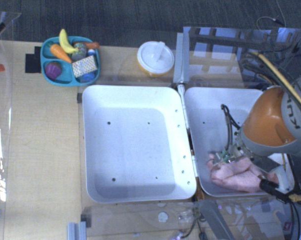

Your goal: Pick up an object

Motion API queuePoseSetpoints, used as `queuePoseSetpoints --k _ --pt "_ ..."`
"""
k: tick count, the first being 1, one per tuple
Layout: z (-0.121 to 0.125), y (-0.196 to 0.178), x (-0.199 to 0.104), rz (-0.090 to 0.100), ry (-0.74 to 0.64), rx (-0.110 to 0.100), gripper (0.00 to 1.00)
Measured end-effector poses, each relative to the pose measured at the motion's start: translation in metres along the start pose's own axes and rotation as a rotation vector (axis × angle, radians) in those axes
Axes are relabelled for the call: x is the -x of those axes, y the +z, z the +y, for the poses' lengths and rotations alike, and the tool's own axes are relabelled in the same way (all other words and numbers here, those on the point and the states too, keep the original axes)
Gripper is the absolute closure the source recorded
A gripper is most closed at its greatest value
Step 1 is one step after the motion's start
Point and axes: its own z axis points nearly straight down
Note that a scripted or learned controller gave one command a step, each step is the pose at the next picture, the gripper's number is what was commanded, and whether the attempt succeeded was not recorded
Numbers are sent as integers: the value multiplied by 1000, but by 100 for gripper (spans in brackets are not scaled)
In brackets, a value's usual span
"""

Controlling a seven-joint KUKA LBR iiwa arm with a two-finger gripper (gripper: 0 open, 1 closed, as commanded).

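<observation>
Hand [225,156] of the grey arm is lowered onto the soft, crumpled pink cloth-like object [238,175] in the near corner of the right shallow white bin [205,109]; its state cannot be told. Grasping appears underway; a firm closure and straight lift are called for next.

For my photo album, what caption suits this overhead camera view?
Robot arm reaching down to a pink cloth in the right-hand bin.
</observation>
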Motion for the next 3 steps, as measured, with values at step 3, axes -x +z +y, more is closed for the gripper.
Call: queuePoseSetpoints --k 3 --pt "108 5 43 2 341 -5 0"
